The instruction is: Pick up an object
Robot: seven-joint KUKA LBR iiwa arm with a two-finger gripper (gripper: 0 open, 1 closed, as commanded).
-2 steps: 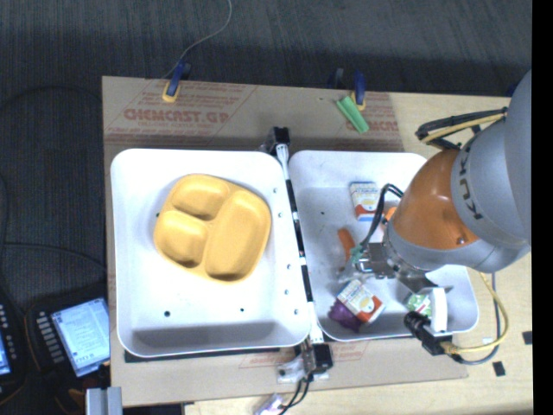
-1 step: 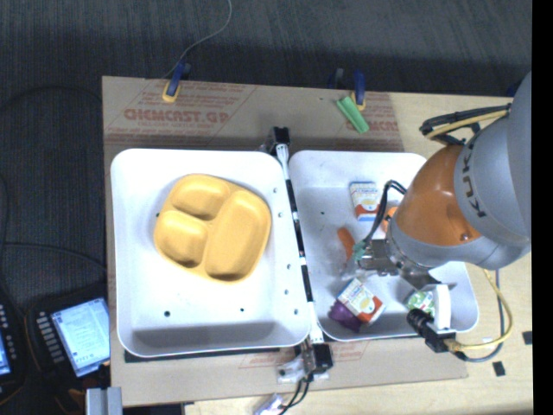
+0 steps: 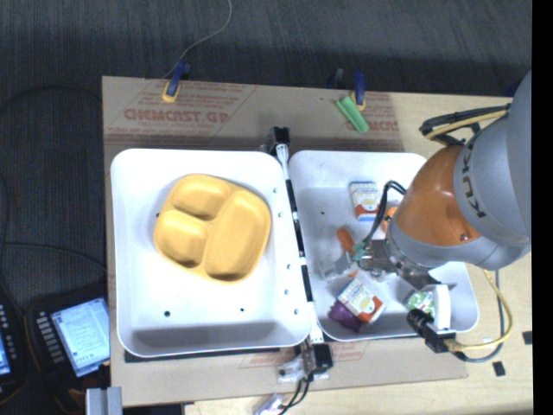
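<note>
Lying just below tool, carton

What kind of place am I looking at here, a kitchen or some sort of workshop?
Most likely a robotics lab or test bench, not a kitchen. A grey and orange robot arm reaches over two white bins clamped to a board, one holding a yellow tray, the other small packets, with loose cables around.

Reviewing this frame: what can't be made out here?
- Gripper: finger state unreadable, the arm's orange band covers it from above.
- Right bin: its right part is hidden under the arm.
- Small carton: print too small to read.
- Carton: same.
</note>
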